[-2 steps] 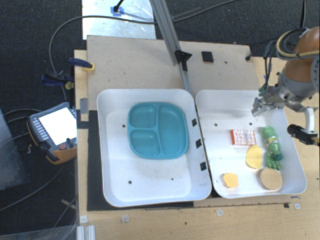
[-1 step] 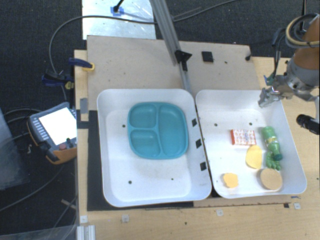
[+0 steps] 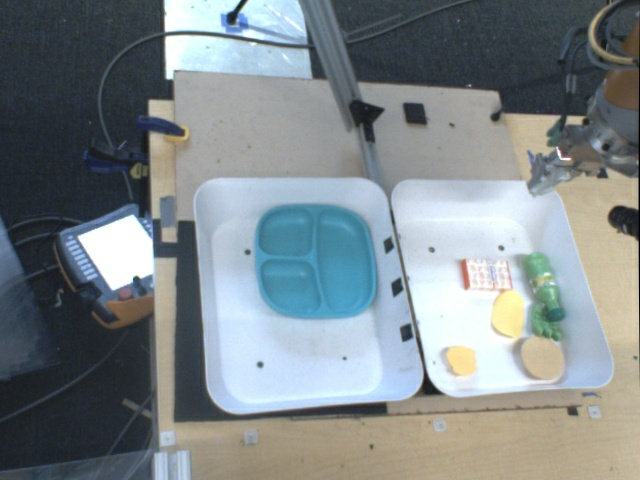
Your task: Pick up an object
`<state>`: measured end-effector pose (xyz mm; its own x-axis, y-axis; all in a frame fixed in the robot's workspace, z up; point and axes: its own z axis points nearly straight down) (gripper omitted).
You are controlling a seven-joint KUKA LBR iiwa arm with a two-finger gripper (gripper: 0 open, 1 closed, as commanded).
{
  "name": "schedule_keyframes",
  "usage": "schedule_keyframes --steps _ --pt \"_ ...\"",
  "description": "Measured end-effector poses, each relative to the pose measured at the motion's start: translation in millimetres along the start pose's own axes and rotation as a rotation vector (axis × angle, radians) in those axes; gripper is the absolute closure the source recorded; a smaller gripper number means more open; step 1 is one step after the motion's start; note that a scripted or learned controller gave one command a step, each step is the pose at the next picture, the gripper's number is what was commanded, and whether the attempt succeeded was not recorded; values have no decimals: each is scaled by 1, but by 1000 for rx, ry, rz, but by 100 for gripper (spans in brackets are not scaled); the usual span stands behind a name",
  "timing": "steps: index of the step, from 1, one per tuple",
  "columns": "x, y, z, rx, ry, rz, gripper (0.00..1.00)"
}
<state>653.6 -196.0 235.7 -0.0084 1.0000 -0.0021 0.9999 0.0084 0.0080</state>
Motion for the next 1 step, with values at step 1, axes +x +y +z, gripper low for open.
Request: schedule_keyframes --steps 1 --pt "0 2 -33 2 1 1 100"
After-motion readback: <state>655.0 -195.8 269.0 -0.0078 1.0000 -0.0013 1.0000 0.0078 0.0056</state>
